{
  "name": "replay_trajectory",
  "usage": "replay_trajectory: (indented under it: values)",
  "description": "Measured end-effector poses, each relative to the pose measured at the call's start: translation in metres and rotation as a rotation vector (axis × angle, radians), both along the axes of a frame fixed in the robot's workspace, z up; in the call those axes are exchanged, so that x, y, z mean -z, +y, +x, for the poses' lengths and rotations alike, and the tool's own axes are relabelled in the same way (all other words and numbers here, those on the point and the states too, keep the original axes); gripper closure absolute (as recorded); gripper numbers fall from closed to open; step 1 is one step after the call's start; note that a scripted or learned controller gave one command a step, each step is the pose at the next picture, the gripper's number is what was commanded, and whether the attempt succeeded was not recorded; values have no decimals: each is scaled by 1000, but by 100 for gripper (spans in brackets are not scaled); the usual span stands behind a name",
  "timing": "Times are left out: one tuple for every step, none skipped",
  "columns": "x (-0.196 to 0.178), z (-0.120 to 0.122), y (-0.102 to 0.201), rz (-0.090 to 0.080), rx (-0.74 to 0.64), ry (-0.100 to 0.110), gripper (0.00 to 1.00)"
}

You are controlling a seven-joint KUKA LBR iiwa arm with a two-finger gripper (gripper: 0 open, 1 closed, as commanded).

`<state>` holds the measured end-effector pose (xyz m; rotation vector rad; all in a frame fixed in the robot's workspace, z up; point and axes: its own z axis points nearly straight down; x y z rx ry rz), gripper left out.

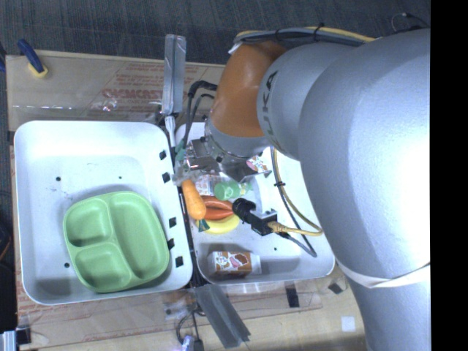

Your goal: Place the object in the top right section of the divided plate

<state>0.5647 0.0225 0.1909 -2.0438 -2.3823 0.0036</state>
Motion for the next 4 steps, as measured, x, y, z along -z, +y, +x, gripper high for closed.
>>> replay_trajectory:
  values:
    - [-9,0,1,0,-7,3,100]
    - [-17,1,81,0,-267,-2,100]
    - [-14,-19,162,1,-481,0,100]
    - [-15,-19,162,1,-481,0,0]
